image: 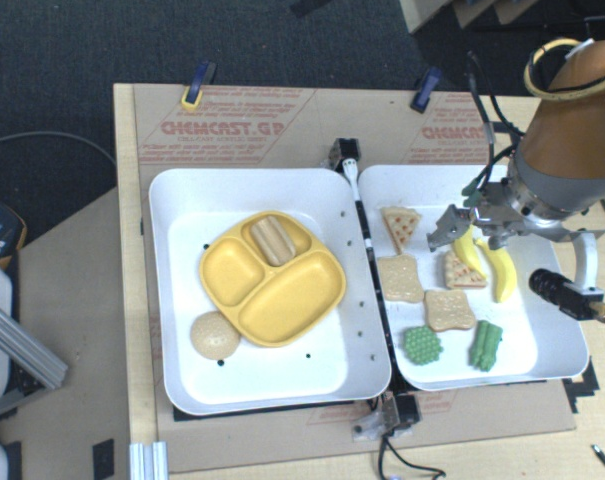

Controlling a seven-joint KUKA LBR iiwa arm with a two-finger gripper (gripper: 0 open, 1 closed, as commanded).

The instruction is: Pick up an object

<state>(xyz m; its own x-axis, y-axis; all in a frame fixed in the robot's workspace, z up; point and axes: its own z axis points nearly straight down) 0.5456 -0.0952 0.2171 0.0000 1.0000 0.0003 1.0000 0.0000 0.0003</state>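
My gripper [472,234] hangs over the upper middle of the right bin [557,353] and looks open, its grey fingers [445,232] spread to either side. Just below it lies a small yellow banana piece [467,253] on a triangular toast piece [466,274]. A longer yellow banana [502,274] lies right beside them. Nothing is held between the fingers. The arm's orange band and grey wrist hide the bin's upper right part.
The right bin also holds a pizza slice [401,227], two toast squares [400,278] [449,310], green broccoli [422,345] and a green pickle [485,345]. In the left bin [177,268] sit a yellow divided plate [282,298] with a bread roll [273,240] and a round bun [215,335].
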